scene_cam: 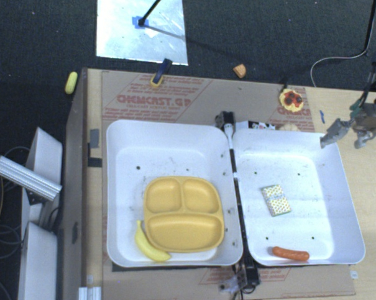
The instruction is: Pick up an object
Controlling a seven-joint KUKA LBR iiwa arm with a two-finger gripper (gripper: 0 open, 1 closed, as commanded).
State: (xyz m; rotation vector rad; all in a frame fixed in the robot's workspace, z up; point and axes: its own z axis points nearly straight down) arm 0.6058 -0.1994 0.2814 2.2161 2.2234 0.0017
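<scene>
The right bin (336, 184) holds a small flat patterned packet (276, 200) near its middle and an orange sausage-shaped toy (290, 254) by its front wall. In the left bin (121, 174) a yellow divided plate (184, 214) lies with a banana (149, 244) against its front left edge. My gripper (345, 137) hangs over the right bin's far right corner, well above and away from the packet. Its fingers stand apart with nothing between them.
On the bench behind the bins lie a round toy pizza (291, 100) and a blue and yellow tool (160, 72). A small orange piece (240, 70) and a yellow object (71, 82) rest on the dark floor. A cable (332, 59) loops at the back right.
</scene>
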